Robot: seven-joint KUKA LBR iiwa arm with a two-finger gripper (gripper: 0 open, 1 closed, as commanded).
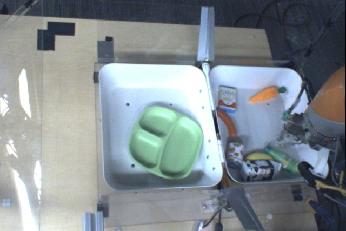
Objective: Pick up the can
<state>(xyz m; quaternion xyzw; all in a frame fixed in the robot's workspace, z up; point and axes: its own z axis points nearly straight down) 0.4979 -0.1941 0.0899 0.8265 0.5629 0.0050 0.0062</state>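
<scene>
Where the pale wooden tabletop (65, 132) runs along the left, two black tape marks (54, 34) sit near its far edge. Left bin (113, 84): white, shallow, holding a green sectioned tray (166, 142) that lies slightly toward the near side. A metal rail (206, 35) stands at the far end of the divide between the bins. Right bin (286, 77): small carton with a red and blue label (227, 98) near the far left corner; orange carrot (264, 94) to its right; a reddish-brown sausage-shaped item (228, 124) along the left wall. Can (234, 152): at the near left corner of the right bin, against the left wall, upright as far as can be judged, just beside a black-and-white cow-patterned item (258, 170). A yellow banana (258, 157) lies behind that item, touching a green bottle (282, 159) to the right. Gripper (288, 130) hangs over the right side of the right bin, well apart from the can. Fingers: cannot tell whether open or closed; nothing seen between them.
</scene>
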